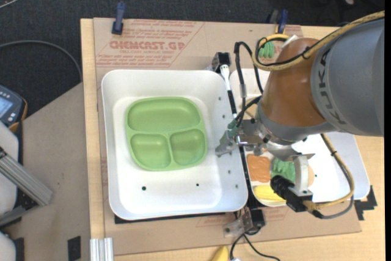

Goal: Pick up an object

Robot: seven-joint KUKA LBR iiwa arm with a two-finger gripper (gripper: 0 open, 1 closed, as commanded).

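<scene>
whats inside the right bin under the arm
An orange thing, a green thing and a yellow thing show in the right bin, at its near left side. The arm covers the bin's middle and back, so anything there is hidden.

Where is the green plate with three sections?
In the camera view, the green plastic three-section plate lies flat in the shallow white bin on the view's left, left of the grey and orange robot arm.

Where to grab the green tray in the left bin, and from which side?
Probably the rim nearest the arm, from straight above. The tray lies flat in the left bin and looks too wide to span, so straddle the raised rim instead. Bare floor beside it leaves room.
</scene>
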